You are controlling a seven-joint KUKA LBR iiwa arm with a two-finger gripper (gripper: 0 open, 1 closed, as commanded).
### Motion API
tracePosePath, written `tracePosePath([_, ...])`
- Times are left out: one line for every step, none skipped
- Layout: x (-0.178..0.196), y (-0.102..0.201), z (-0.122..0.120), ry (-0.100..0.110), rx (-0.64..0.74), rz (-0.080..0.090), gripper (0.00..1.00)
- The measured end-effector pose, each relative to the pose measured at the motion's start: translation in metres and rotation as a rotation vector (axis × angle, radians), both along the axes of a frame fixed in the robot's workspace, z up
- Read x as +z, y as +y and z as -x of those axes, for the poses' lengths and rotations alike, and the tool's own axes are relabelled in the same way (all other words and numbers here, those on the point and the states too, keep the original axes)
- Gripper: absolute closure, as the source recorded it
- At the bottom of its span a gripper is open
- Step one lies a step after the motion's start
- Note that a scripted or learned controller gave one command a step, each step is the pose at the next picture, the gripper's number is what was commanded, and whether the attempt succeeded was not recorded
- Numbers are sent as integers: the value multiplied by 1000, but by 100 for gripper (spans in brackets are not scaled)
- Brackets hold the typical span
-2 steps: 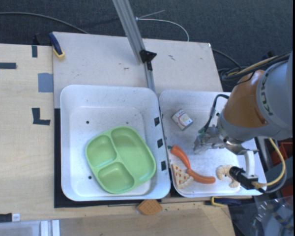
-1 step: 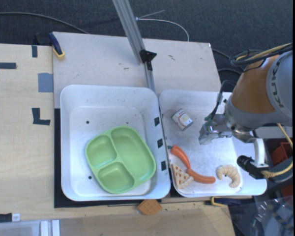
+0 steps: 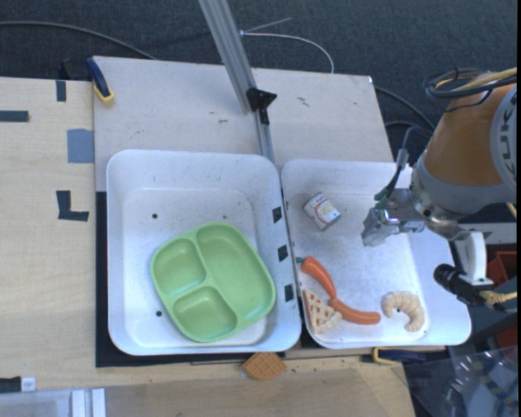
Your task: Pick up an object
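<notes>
Objects for picking lie in the right bin (image 3: 434,259): a small can (image 3: 322,209) on its side near the bin's far left corner, an orange carrot (image 3: 334,294) running along the near left part, a waffle piece (image 3: 320,311) touching the carrot's near side, and a pale croissant (image 3: 405,309) near the bin's near right corner. The carrot's right end stops just short of the croissant.

The hand (image 3: 379,229) hangs over the middle of the right bin, to the right of the can and apart from it, with the arm (image 3: 469,159) coming in from the right. I cannot tell whether its fingers are apart or together, and nothing shows between them.

The left bin (image 3: 130,233) holds a green divided plate (image 3: 212,281) with three compartments, set toward the near side. A tan waffle-like piece (image 3: 264,366) lies on the counter (image 3: 174,102) just in front of the bins. A yellow and blue clamp (image 3: 100,81) sits at the counter's far left corner.
</notes>
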State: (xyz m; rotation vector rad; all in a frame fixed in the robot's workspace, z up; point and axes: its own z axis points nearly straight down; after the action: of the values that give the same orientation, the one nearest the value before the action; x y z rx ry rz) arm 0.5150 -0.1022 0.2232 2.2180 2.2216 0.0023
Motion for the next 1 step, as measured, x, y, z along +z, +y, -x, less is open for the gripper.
tracePosePath([28, 0, -1, 1, 0, 0, 100])
